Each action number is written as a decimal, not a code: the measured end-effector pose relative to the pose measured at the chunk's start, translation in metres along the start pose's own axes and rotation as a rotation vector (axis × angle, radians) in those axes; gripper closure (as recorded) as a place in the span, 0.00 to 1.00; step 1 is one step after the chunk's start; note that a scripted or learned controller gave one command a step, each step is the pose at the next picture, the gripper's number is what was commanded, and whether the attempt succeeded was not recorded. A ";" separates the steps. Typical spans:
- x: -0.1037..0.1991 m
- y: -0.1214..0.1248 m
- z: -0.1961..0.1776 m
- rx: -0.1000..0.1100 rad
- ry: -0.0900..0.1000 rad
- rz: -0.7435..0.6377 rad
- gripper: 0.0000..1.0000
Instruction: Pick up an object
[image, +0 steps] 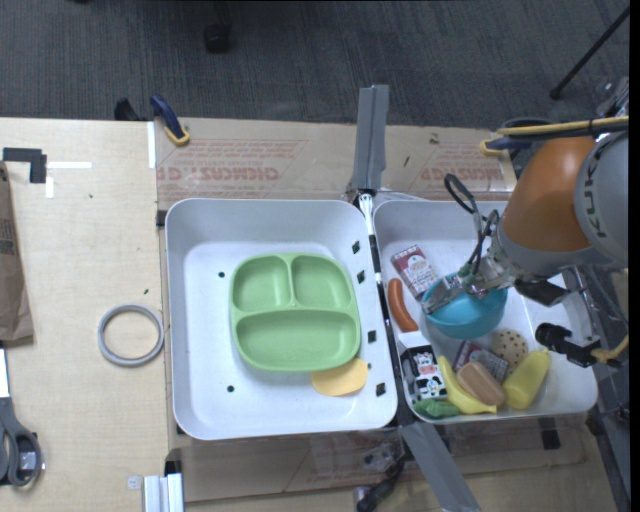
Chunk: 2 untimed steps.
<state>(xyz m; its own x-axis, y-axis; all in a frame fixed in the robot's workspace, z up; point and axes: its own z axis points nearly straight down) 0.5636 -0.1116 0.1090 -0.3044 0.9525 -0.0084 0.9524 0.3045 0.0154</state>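
Apparently the gripper (483, 280) is down in the right bin (570, 400), at the blue bowl's (465, 312) far rim; whether it grips I cannot tell, since the wrist hides it.

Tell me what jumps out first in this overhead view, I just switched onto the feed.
The green divided plate fills the middle of the left bin, with a yellow piece by its lower right corner. The arm's pincer sits down at the blue bowl in the cluttered right bin, among toy foods such as a banana and hot dog.
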 end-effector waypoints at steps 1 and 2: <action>-0.025 0.069 0.005 -0.009 -0.005 0.102 0.00; -0.012 0.066 0.005 -0.008 -0.007 0.124 0.00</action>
<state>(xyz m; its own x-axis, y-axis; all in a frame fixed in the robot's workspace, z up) 0.6306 -0.1030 0.1052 -0.1841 0.9828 -0.0127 0.9825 0.1844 0.0249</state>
